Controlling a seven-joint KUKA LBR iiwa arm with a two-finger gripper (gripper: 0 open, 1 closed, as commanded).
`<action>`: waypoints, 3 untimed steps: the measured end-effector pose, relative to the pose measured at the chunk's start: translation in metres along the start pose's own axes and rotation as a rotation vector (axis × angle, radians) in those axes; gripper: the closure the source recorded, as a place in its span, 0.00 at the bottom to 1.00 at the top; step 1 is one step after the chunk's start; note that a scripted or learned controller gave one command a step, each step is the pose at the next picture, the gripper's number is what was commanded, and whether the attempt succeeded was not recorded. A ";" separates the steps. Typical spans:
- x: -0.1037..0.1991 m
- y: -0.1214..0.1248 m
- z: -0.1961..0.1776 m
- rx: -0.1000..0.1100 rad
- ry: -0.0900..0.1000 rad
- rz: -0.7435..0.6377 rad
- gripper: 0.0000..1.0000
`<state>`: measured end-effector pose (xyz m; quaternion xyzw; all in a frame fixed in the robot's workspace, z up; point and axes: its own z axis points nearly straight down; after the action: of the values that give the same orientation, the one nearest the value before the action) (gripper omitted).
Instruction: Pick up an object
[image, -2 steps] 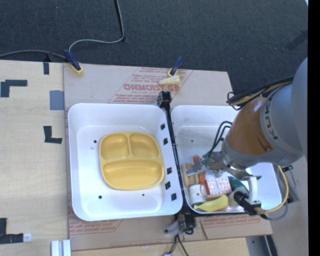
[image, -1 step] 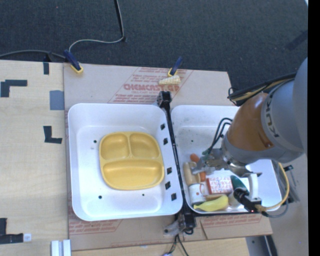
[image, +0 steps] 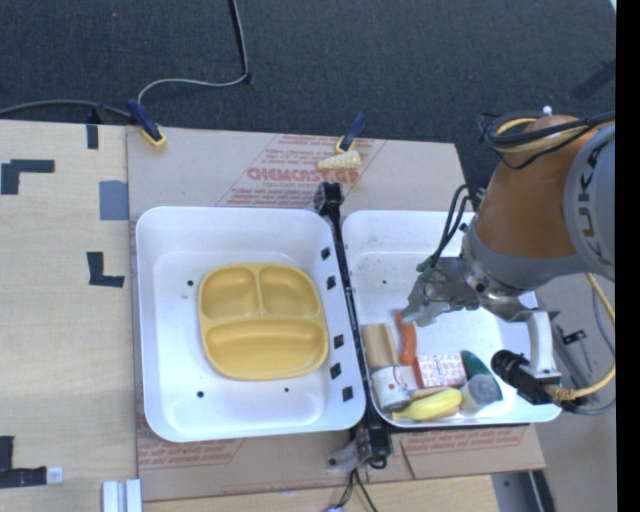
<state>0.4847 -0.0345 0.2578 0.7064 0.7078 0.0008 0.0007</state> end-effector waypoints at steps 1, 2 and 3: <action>-0.050 0.017 0.024 0.004 -0.001 0.003 1.00; -0.050 0.018 0.024 0.004 -0.001 0.002 0.00; -0.064 0.003 0.160 -0.009 -0.002 0.001 0.00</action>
<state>0.4883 -0.0988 0.0979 0.7067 0.7075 0.0031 0.0047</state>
